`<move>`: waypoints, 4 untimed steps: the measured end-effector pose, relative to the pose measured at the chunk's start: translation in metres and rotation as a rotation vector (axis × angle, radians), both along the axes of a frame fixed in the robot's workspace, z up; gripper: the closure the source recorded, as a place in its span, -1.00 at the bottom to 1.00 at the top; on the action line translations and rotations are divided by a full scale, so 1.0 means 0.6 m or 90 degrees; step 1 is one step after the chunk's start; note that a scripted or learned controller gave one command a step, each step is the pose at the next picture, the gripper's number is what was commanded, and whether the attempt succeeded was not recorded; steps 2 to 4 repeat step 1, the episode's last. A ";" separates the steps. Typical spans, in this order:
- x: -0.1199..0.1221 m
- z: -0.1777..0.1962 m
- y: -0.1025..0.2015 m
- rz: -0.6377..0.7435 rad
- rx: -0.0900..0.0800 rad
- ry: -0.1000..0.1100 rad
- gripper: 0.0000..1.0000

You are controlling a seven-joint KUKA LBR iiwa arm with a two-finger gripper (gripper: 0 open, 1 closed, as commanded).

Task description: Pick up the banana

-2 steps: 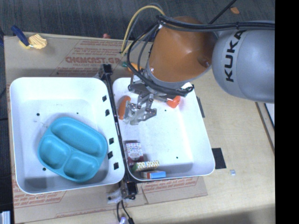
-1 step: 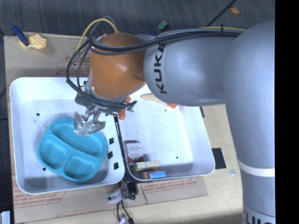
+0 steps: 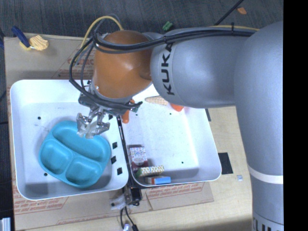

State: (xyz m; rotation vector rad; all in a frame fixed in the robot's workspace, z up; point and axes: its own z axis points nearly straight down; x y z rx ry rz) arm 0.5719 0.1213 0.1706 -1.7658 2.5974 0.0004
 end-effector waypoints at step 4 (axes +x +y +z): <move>0.001 0.017 0.001 0.000 0.000 -0.001 1.00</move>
